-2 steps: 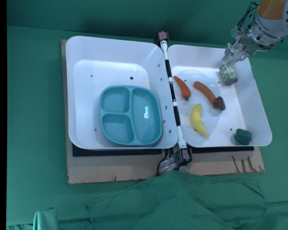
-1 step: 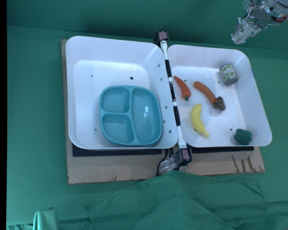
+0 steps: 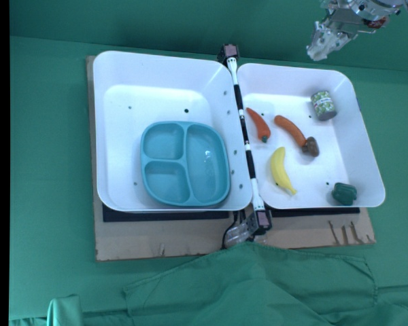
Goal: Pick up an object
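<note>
The gripper [image 3: 321, 46] hangs above the far right corner of the right bin [image 3: 357, 124], touching nothing; whether it is open or closed cannot be told. Green cloth [image 3: 47, 148] covers the bench, with brown cardboard [image 3: 156, 246] under both glossy white bins. The right bin holds a curved yellow banana [image 3: 281, 171], an orange carrot [image 3: 259, 123], a sausage [image 3: 290, 130], a small can [image 3: 323, 105] and a green pepper [image 3: 343, 193]. The left bin [image 3: 122, 80] holds a teal divided plate [image 3: 185, 164].
</note>
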You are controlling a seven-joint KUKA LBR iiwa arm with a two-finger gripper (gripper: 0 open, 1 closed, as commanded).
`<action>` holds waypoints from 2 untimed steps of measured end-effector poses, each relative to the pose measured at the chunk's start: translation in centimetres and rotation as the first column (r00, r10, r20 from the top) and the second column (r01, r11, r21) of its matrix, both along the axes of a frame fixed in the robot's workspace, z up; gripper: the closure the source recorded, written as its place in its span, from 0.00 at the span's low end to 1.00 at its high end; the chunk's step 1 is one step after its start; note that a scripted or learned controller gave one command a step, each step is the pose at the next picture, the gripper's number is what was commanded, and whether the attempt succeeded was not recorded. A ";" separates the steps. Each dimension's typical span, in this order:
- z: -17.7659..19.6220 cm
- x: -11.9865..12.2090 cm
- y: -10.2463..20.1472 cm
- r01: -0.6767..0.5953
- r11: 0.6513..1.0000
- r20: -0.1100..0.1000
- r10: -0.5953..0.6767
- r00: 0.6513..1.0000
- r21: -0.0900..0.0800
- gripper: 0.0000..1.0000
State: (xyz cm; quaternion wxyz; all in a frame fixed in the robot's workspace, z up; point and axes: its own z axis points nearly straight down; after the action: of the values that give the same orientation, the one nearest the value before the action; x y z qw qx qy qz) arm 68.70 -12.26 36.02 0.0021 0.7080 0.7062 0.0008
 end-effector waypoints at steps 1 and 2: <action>1.0 1.4 4.7 0.000 1.000 0.003 0.000 1.000 -0.001 1.00; 0.5 -0.3 10.3 0.000 1.000 -0.001 0.000 1.000 0.002 1.00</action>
State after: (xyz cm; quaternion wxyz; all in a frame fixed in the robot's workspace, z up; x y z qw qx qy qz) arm 68.35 -1.98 36.55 0.0011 0.7080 0.7062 0.0010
